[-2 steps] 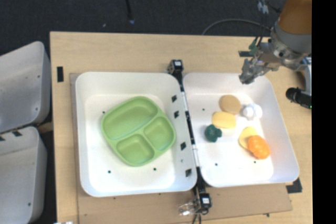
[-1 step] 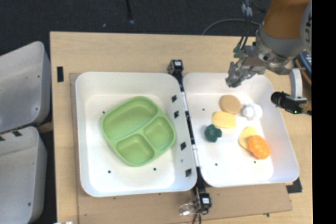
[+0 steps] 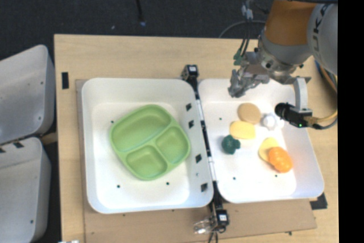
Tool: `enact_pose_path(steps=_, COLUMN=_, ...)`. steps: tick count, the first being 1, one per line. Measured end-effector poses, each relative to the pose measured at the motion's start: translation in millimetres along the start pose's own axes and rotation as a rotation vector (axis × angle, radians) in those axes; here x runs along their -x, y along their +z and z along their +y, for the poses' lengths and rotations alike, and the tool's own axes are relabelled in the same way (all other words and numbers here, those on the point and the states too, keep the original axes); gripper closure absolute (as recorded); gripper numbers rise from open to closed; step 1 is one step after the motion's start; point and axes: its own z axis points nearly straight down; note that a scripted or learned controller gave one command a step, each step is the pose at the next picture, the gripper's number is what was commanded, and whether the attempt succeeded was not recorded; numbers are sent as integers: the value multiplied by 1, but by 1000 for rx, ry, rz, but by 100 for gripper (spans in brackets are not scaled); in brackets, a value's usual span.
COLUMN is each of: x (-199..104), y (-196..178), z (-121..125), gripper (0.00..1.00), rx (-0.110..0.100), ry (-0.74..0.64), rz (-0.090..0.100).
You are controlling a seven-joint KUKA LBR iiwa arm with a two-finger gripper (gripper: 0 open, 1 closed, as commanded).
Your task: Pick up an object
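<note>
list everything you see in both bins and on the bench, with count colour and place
divided tray: 1, green, left bin
tan piece: 1, beige, right bin, upper middle
pale yellow piece: 1, yellow, right bin centre
dark green piece: 1, right bin, near divider
orange piece: 1, right bin, lower right, against a yellow piece
small white piece: 1, right bin
bins: 2, white, side by side
gripper: 1, grey, above right bin's far edge
</note>
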Motion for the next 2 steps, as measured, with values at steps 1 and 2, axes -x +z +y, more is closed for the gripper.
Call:
enact_pose_path(steps=1, x=-52, y=17, z=-6, gripper=100, rx=-1, ry=-1, rz=0)
enact_pose_path(steps=2, x=-103, y=35, z=-25, gripper=100, rx=-2, ry=0, rz=0)
